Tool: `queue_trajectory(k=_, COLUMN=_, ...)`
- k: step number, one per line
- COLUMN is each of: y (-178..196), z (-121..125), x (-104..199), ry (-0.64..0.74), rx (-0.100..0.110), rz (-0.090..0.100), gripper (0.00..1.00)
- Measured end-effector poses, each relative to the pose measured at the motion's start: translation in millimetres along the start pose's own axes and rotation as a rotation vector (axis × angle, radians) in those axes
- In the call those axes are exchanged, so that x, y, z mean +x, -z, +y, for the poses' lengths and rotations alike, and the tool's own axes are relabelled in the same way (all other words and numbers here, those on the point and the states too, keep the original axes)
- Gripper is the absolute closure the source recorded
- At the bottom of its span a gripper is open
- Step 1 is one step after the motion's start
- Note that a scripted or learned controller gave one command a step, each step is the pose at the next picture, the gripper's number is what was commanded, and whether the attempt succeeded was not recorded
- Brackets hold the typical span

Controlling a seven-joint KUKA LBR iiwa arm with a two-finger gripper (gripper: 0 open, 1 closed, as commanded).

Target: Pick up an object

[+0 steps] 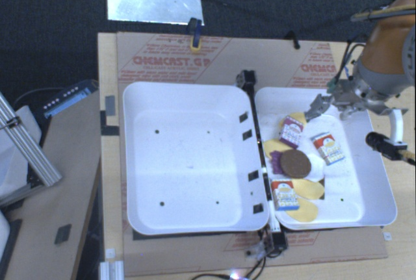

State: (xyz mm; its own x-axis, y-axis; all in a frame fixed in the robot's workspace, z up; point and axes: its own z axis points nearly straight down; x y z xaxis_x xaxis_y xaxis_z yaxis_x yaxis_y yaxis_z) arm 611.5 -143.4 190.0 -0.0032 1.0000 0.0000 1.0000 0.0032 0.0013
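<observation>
2 white bins sit side by side, and everything worth picking lies in the right bin [377, 207], bunched toward its left wall. The gripper [323, 104] hangs over that bin's back edge; I can make out a grey finger tip there, but I cannot tell whether the fingers are apart or together, and nothing is visibly between them.

The nearest candidate is the small box with the purple band [292, 131], just in front of the gripper, resting partly on a yellow disc. Its long axis runs roughly from the back of the bin toward the front, leaning slightly left at the near end. To my eye, a good grasp would close across its short width, dropping straight down so the fingers straddle it without nudging the brown round piece [296, 164] close beside it. The red-and-white box [328, 147] stands a little clearer and may be easier; it is tilted the other way.
</observation>
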Motion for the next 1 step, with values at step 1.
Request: queue_trajectory(k=1, y=-95.8, z=7.9, x=38.1, ry=0.004, rx=0.006, rz=0.002, gripper=0.00)
